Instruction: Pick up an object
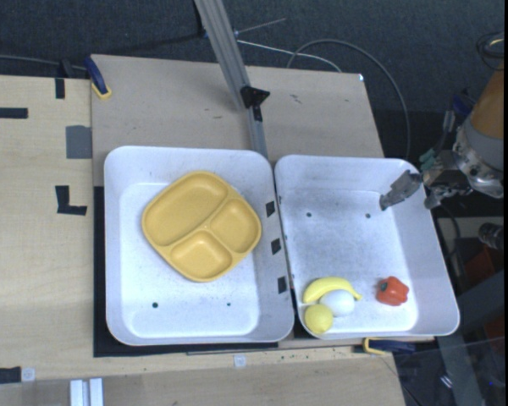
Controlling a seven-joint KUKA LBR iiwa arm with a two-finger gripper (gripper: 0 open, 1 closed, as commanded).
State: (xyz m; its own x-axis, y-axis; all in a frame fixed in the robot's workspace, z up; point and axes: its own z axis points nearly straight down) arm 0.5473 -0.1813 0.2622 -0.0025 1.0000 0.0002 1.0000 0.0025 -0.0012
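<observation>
While the gripper [404, 189] hung over the right bin's [356, 235] far right rim, jaw state untellable, the pepper [392, 291] near right looked light, smooth, best pinched across its body.

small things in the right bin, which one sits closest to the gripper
The red pepper, alone toward the bin's right side below the gripper; the banana, white egg and lemon cluster further left.

red pepper [392, 291], right bin's near corner
</observation>
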